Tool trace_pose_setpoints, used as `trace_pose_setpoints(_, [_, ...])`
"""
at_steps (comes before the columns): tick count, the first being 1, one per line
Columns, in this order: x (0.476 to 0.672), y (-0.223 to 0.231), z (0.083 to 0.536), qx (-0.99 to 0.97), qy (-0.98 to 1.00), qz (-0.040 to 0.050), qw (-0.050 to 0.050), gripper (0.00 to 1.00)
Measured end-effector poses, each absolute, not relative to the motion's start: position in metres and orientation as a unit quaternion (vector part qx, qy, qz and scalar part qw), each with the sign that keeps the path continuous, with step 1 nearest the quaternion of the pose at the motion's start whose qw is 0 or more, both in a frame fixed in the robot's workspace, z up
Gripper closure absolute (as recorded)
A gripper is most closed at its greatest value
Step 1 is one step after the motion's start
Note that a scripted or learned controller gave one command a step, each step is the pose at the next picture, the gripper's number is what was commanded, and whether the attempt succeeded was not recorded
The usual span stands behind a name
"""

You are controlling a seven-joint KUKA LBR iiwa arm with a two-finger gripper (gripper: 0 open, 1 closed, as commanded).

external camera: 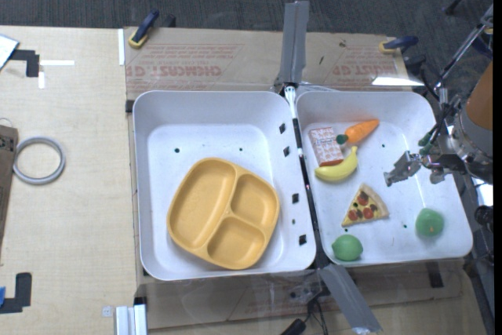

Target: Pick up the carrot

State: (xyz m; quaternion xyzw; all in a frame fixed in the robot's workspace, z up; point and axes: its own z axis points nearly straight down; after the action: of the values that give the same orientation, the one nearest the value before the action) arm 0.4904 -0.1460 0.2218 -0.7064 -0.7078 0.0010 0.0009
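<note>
1. Dark carpet lies behind a pale wooden tabletop [70, 247], where cardboard sheets sit under two shallow white bins placed side by side, likely to keep all the toy items within the arm's reach.
2. One bin, the left bin [149, 129], holds a yellow divided plate [225, 213] and nothing else of note.
3. Toy food is scattered loosely across the right bin [408, 102], with space between most pieces, which should make single picks easier.
4. Near that bin's far wall lies the carrot [361, 130], on its side at a slant, its green end just beside a red-and-white packet [324, 145] and a banana [339, 167].
5. Closer to the camera are a pizza slice [365, 206] and two green balls [347, 248].
6. Reaching in from the right, the gripper [401, 168] hangs over the bin's right half, well apart from the carrot.
7. Its jaws appear spread and empty, though the metal parts are small and hard to read.
8. Judged from this, the approach is not yet finished; the arm must travel toward the far wall first.
</note>
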Motion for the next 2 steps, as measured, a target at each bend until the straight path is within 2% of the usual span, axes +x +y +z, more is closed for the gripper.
trace_pose_setpoints(1, [0.580, -0.174, 0.195, -0.789, -0.614, 0.0013, 0.000, 0.00])
trace_pose_setpoints(2, [0.581, -0.180, 0.252, -0.744, -0.669, 0.0008, -0.001, 0.00])
